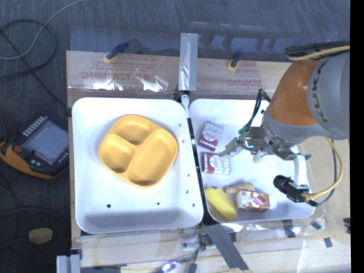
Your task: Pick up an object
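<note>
The grey arm with the orange band (296, 98) reaches in from the right over the right-hand shallow white bin (250, 106), and its pincer (245, 145) hangs above the open middle of that bin. Whether its fingers stand apart or together I cannot tell; the wrist and its fittings crowd that spot, and nothing is visibly held between them.

The candidates all lie in the right bin. A small red-and-white printed packet (211, 135) sits near the dividing wall, tilted, and a second red-and-white packet (216, 164) lies just below it. Toward the near edge there is a yellow corn-cob-shaped toy (220, 203), with a brown-and-red printed carton (252, 200) just beside it and a pale tan lump (240, 187) tucked behind the two. The left-hand white bin (85, 209) carries a yellow three-compartment plastic dish (137, 149), well apart from the arm.

By my judgement the step in hand is the approach: the pincer is positioned over the bin but nothing is lifted yet. The two packets to its left are the nearest things. The next move calls for settling on one of them, shifting left to centre over it, and descending; both look flat, so the fingers would need to reach close to the bin floor to catch an edge.
</note>
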### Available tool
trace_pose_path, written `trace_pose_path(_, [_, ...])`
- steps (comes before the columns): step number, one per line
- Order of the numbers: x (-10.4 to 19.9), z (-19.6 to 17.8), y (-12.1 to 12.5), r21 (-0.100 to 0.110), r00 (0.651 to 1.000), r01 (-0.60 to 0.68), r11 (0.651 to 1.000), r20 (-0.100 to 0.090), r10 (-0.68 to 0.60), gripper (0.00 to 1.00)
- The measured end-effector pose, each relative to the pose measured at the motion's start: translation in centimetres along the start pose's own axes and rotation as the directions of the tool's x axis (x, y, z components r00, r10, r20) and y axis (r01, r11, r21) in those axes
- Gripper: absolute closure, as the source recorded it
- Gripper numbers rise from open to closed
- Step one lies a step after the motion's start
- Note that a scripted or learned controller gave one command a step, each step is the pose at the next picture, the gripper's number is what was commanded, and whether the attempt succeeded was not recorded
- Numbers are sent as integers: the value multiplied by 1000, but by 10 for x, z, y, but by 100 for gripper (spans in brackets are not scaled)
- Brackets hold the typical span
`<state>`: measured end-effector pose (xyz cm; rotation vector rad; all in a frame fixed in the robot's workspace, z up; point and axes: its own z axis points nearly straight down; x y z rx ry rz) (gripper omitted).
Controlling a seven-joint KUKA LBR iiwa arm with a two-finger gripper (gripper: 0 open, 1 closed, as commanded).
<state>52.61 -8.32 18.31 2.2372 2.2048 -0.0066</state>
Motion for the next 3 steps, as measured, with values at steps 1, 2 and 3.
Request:
trace_pose_path(1, [-44,94,-38,-12,997,-81,997,-3,81,0])
trace_pose_path(2, [13,0,-4,1,991,-133,991,-2,133,0])
trace_pose_path(3, [-24,59,68,2,996,-95,996,1,95,0])
